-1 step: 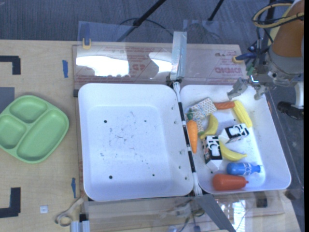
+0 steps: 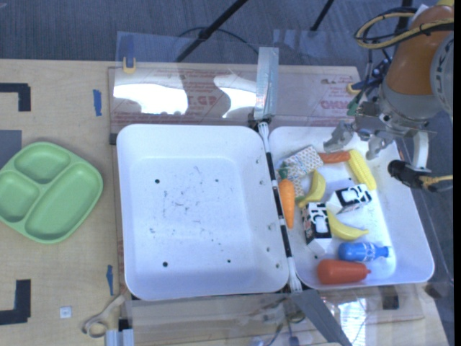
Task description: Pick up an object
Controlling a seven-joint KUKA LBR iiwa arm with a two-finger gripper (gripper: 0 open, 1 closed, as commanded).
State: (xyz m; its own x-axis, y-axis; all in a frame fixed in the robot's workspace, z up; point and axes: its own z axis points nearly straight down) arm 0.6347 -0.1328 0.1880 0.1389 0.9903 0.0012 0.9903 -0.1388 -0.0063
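Gripper (image 2: 358,140) hangs over the right bin (image 2: 414,254) at its 12 o'clock edge, jaws spread apart, gripping nothing. Yellow corn cob (image 2: 361,169) lies just below, orange piece (image 2: 334,157) beside it.

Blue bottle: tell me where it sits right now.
The blue bottle lies on its side in the right bin, near the front edge, just behind the red pepper and in front of a banana.

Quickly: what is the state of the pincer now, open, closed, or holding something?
Pincer: open, holding nothing, above the back of the right bin.
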